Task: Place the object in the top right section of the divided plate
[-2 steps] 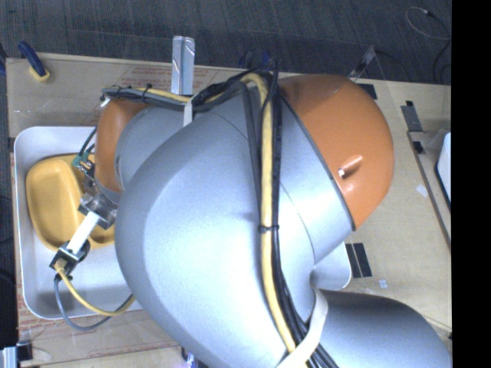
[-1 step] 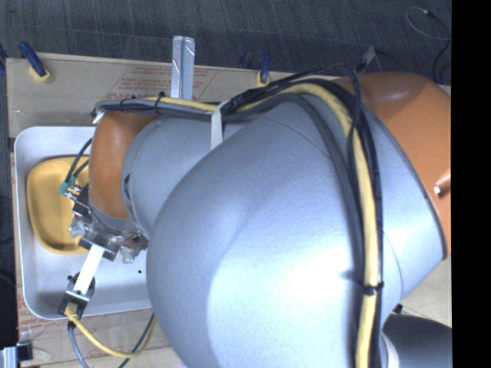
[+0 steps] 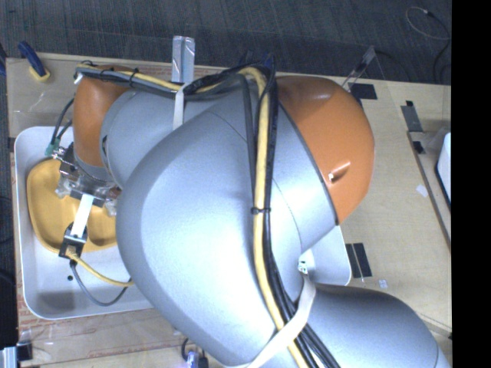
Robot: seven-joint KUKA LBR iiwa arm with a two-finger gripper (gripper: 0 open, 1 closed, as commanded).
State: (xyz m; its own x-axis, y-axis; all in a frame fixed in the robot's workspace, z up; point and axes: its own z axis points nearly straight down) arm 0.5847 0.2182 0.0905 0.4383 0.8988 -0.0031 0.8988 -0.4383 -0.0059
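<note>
Yellow plate [image 3: 40, 199] in left white bin [image 3: 34, 286]; arm [image 3: 222, 228] over it.

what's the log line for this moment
arm: reaching across bench to left bin | gripper: over yellow plate | placement: cannot tell

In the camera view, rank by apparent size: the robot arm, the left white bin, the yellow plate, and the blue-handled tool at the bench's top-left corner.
1. robot arm, inflated by nearness to the camera
2. left white bin, partly covered
3. yellow plate, partly covered
4. blue-handled tool
</note>
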